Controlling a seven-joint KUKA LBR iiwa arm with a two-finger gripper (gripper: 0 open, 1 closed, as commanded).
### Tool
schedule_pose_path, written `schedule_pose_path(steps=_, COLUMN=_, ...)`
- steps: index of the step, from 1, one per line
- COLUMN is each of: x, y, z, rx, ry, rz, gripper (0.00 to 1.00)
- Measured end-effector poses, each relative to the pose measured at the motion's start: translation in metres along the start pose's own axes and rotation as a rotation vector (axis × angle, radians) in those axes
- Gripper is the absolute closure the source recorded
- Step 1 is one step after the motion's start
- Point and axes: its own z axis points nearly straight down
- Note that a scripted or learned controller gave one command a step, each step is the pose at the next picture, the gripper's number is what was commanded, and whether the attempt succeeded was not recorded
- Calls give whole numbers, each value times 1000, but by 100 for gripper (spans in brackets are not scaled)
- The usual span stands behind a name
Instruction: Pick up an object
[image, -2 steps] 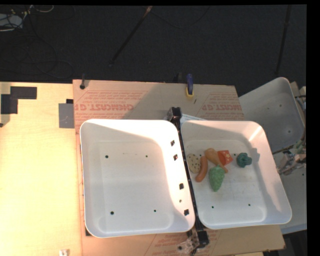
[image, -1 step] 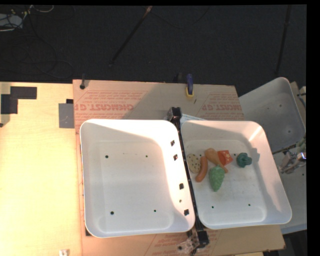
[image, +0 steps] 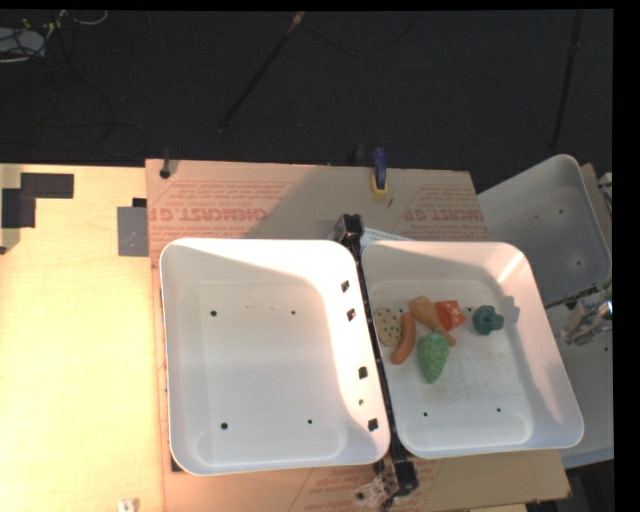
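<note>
Two white bins sit side by side on cardboard. The right bin (image: 540, 400) holds a small cluster just above its middle: a green leafy toy (image: 433, 357), an orange sausage-like piece (image: 403, 341), a red block (image: 449, 315), a tan speckled disc (image: 387, 322) and a teal lump (image: 487, 320) a little to the right. The left bin (image: 200, 440) fills the frame's centre-left. I cannot tell the gripper's state from here.

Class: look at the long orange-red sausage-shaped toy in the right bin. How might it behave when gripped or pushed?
The sausage-shaped toy looks rounded and narrow, so it may roll or slip. It touches the green toy, so pushing probably shifts both.
</note>
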Motion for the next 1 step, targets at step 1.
schedule_pose_path(steps=1, x=6, y=16, z=202, rx=1, ry=1, rz=3, gripper=100)
